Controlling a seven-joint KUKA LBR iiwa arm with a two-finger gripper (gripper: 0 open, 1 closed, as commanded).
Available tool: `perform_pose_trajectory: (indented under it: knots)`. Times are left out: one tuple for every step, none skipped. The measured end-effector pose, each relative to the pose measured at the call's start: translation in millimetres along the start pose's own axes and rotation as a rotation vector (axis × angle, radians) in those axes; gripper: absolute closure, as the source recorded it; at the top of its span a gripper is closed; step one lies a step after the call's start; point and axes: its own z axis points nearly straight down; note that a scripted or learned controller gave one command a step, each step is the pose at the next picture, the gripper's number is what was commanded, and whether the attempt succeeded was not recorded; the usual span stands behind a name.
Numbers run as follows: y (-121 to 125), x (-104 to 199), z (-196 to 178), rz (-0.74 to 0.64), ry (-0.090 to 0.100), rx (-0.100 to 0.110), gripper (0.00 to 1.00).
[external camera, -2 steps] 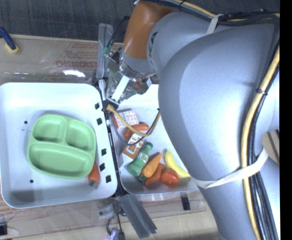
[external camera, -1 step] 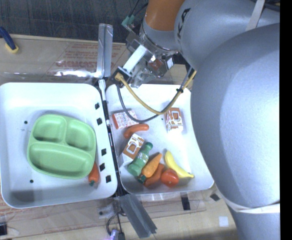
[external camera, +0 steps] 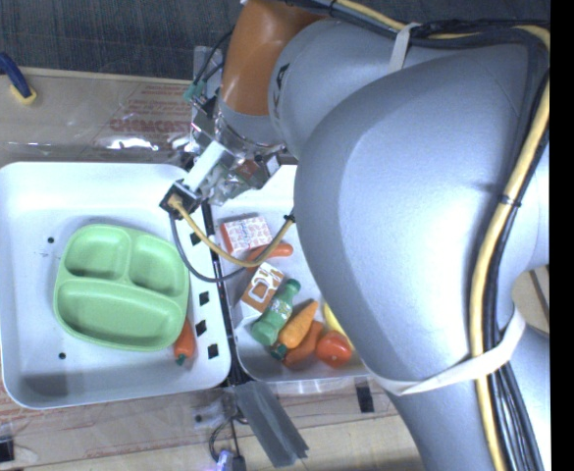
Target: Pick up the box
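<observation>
Over the upper part of the divide between the two bins, the end effector (external camera: 230, 177) hangs tilted; its opening cannot be judged from this angle. Just below it, in the right bin (external camera: 267, 366), lies the box (external camera: 244, 235), red and white, apart from the end effector. A smaller orange carton (external camera: 263, 287) sits lower, near a green bottle (external camera: 274, 317) and carrots. A green divided plate (external camera: 122, 285) occupies the left bin (external camera: 12, 263).

Right bin (external camera: 267, 366) largely behind arm (external camera: 414, 194)
</observation>
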Motion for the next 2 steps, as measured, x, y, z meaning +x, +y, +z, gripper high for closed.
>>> perform_pose_trajectory:
  knots:
    - [-57.8, 16.3, 118.4, 0.137, 0.001, 0.000, 0.00]
    - [-57.7, 16.3, 108.4, 0.135, 0.001, 0.003, 1.00]
